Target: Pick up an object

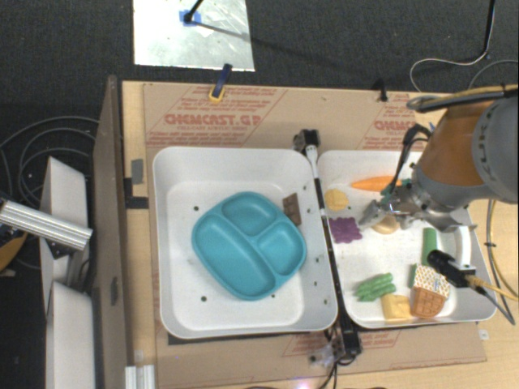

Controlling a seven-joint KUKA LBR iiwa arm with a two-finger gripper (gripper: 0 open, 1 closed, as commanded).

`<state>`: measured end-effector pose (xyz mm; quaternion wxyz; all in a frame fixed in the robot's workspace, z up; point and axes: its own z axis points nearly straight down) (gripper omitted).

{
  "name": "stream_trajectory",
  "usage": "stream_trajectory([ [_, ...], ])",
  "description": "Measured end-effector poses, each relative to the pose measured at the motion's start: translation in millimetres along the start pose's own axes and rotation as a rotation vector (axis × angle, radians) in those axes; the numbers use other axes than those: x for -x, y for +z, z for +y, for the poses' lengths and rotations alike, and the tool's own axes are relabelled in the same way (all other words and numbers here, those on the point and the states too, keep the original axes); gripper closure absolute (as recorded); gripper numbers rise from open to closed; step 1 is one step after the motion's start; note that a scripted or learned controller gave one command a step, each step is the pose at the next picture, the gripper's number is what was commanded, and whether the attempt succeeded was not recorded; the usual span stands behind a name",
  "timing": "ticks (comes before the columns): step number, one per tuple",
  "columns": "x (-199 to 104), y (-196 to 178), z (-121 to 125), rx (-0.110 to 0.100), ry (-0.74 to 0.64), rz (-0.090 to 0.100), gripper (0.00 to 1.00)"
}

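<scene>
Objects for picking lie mostly in the right bin (pixel 474 314), but going from the left: the left bin (pixel 170 177) on the tabletop (pixel 243 108) holds a teal divided plate (pixel 247 244), lying flat near its middle, with a small brown block (pixel 292 208) touching the plate's upper right edge. Across the divider, a yellow piece (pixel 336 198) sits near the right bin's left wall, with a purple grape cluster (pixel 345 229) just below it. An orange carrot (pixel 373 183) lies toward the back of that bin. Near the front are green beans (pixel 375 285), a yellow cheese-like block (pixel 396 306) and a waffle-patterned piece (pixel 428 292), close together. A green cylinder (pixel 429 244) stands beside the waffle piece, toward the right wall. The tool (pixel 386 214) hangs low over the middle of the right bin, right by a pale tan object (pixel 385 225); whether its jaws are apart or together cannot be told from this angle. The grey arm (pixel 466 156) comes in from the right.
</scene>
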<state>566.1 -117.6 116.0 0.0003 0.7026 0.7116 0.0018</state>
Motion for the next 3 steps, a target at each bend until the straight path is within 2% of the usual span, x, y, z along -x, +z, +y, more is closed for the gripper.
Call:
stream_trajectory([
  [1,38,33,40,0.000,0.009,-0.003,0.00],
  [2,36,31,92,-0.009,0.007,-0.001,0.00],
  [3,46,17,82,-0.001,0.012,-0.004,0.00],
])
